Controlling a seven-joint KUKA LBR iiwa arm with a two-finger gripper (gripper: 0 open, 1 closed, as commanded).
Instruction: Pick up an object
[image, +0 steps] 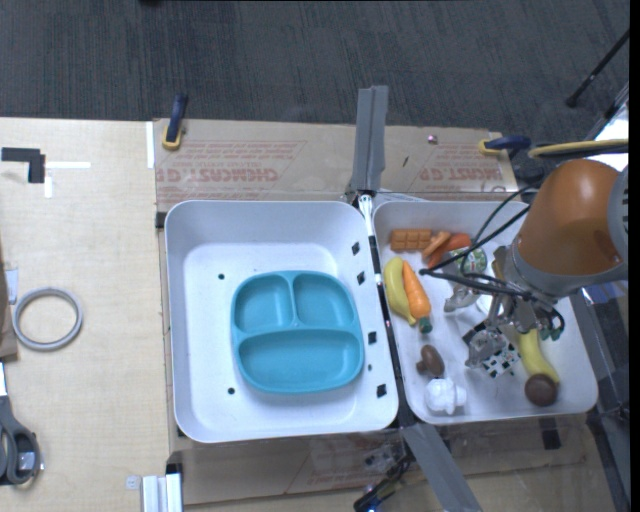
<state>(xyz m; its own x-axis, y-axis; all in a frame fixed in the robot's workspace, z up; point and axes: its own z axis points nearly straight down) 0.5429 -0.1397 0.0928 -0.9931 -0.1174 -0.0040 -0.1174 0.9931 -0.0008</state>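
Camera view: banana (397, 287) lies lengthwise, tip toward bin's back.

left bin (200, 240): white
divided plate (297, 331): turquoise blue
right bin (575, 385): white
arm's band (572, 220): orange
banana left of the gripper (397, 288): yellow
carrot upon it (416, 296): orange, green tip
banana just right of the gripper (533, 355): yellow, brown end
small block at the gripper (497, 362): white, black dots
tape roll (45, 318): grey
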